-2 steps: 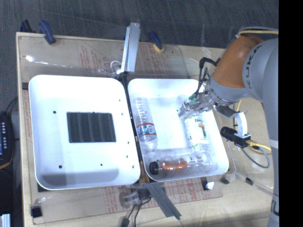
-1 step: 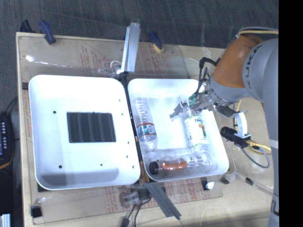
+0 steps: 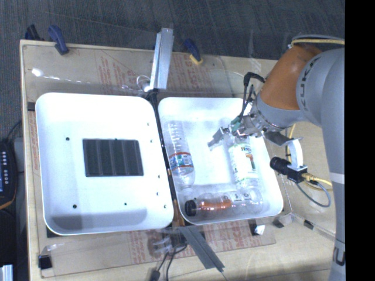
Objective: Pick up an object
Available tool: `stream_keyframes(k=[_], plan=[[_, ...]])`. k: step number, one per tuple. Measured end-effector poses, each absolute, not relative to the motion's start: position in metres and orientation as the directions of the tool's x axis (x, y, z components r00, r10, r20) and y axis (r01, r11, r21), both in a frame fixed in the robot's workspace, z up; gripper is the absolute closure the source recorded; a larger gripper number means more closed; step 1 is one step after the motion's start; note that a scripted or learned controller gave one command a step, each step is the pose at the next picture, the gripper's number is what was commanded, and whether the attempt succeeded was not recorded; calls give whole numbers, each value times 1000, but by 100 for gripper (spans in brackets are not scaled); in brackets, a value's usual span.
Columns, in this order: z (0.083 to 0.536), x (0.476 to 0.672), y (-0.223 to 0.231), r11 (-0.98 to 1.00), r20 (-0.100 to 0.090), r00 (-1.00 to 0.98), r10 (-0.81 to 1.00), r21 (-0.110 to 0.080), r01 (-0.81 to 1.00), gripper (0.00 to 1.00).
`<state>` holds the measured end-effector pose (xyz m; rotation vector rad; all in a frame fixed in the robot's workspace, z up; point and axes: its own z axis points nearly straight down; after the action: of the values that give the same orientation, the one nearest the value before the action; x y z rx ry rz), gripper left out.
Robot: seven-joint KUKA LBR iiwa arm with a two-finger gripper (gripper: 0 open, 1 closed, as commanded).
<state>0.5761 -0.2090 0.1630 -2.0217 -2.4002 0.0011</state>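
The right bin [image 3: 199, 113] holds three clear plastic bottles. One with a blue-and-red label [image 3: 179, 155] lies along the bin's left wall. A second with a white label [image 3: 244, 164] lies near the right wall, its cap end pointing to the far side. The third [image 3: 222, 204], with a dark cap and an orange-brown band, lies across the near wall. My gripper [image 3: 227, 135] hangs over the middle of the right bin, just at the far end of the white-label bottle. Nothing is seen held in it.
The left bin [image 3: 58, 116] has a dark ribbed rectangle [image 3: 113, 157] on its floor. A metal bar [image 3: 161, 60] stands at the far side between the bins. Blue clamps [image 3: 57, 38] grip the bench's back edge. A black cable fitting [image 3: 287, 167] sits right of the right bin.
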Motion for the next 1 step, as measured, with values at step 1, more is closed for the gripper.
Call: stream_keyframes(k=[1], plan=[[149, 564, -209, 161, 1, -161, 987, -4, 987, 0]])
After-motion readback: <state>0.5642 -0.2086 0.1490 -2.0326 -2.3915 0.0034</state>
